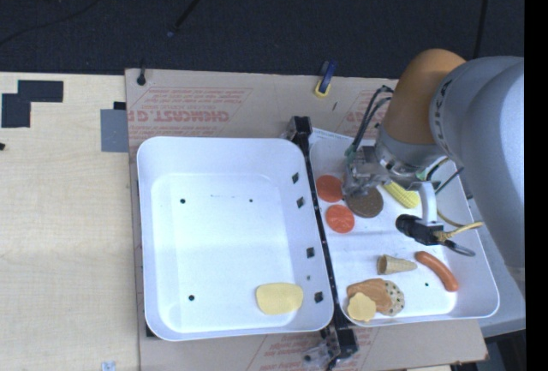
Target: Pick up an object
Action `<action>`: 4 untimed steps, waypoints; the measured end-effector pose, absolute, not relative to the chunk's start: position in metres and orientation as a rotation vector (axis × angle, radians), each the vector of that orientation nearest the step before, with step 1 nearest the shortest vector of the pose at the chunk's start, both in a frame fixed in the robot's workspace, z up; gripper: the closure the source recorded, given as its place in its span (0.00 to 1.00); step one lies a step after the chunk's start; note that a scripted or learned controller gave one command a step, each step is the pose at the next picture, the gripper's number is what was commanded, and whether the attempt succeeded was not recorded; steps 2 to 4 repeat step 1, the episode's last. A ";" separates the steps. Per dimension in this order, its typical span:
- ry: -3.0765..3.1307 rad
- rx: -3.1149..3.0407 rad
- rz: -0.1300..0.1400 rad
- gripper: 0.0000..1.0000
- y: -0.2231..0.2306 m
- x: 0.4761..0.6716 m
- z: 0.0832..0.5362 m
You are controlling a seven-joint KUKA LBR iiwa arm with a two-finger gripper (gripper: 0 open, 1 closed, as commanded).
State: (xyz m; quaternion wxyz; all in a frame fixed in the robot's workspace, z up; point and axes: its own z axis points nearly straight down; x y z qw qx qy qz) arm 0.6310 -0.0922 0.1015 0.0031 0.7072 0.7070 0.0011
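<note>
2 bins are sitting on the desk [68, 215], and the hand [358, 188], grip impossible to tell, is reaching down at the brown disc [368, 205], needing a firm close next.

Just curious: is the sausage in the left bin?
No, the sausage lies in the right bin, near its lower right corner.

The arm [479, 146] runs off the right edge, its hand [360, 182] hides part of the brown disc [368, 205] and its own fingertips, and the wrist covers most of the yellow piece [402, 194].
</note>
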 end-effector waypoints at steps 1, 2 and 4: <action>2.207 2.222 0.009 1.00 -0.201 0.588 0.094; 2.207 2.222 0.009 1.00 -0.201 0.588 0.094; 2.207 2.222 0.009 1.00 -0.201 0.588 0.094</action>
